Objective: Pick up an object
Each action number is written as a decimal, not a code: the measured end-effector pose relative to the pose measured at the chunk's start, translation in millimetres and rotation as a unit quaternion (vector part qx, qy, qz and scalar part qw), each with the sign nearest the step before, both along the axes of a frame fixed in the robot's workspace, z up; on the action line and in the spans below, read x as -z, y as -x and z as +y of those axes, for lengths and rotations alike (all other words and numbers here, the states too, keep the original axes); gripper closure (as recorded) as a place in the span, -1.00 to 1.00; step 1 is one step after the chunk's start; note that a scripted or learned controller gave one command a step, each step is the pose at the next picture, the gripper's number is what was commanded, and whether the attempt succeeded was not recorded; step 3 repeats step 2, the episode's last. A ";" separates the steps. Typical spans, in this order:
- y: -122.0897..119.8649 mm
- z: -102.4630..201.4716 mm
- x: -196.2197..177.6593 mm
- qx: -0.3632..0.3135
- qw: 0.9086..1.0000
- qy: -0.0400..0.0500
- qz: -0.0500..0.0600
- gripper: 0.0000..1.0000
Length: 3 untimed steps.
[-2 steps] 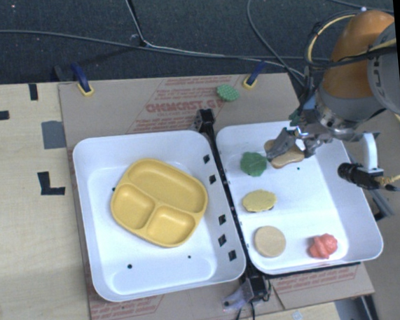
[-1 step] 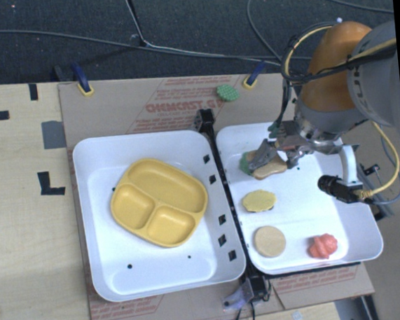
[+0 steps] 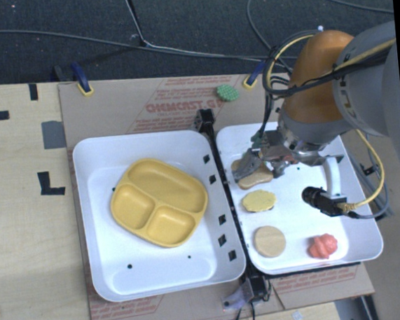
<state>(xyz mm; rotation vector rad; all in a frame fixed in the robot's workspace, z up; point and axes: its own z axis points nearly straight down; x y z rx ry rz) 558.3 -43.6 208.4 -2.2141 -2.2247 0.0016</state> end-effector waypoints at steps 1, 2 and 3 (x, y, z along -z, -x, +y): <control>10.8 62.7 -1.6 -0.002 1.000 0.000 0.000 1.00; 29.6 124.1 -3.7 -0.002 1.000 0.000 0.000 1.00; 29.6 124.1 -3.7 -0.002 1.000 0.000 0.000 1.00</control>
